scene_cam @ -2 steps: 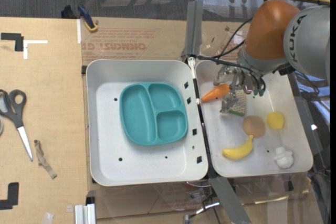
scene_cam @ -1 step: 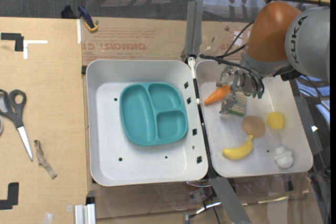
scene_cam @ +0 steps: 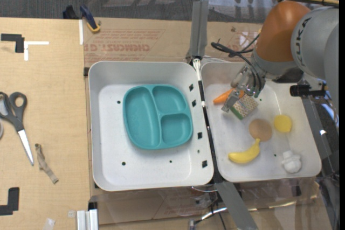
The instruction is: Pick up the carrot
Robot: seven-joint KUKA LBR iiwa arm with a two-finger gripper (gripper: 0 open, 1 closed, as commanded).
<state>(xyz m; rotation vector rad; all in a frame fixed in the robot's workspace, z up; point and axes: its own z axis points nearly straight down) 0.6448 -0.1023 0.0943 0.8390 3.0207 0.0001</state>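
Note:
The carrot (scene_cam: pixel 221 98) is a small orange piece lying in the right bin (scene_cam: pixel 307 169), near its left wall and towards the back. My gripper (scene_cam: pixel 235 97) reaches down from the right and sits right at the carrot's right end, touching or nearly touching it. The gripper's body hides that end of the carrot.
A speckled block (scene_cam: pixel 246 108) lies just under the gripper. A brown round piece (scene_cam: pixel 260 128), a yellow lemon (scene_cam: pixel 282 124), a banana (scene_cam: pixel 245 154) and a white object (scene_cam: pixel 291 161) share the right bin. The left bin (scene_cam: pixel 102 169) holds a teal divided plate (scene_cam: pixel 159 116). Scissors (scene_cam: pixel 17 118) lie on the bench at left.

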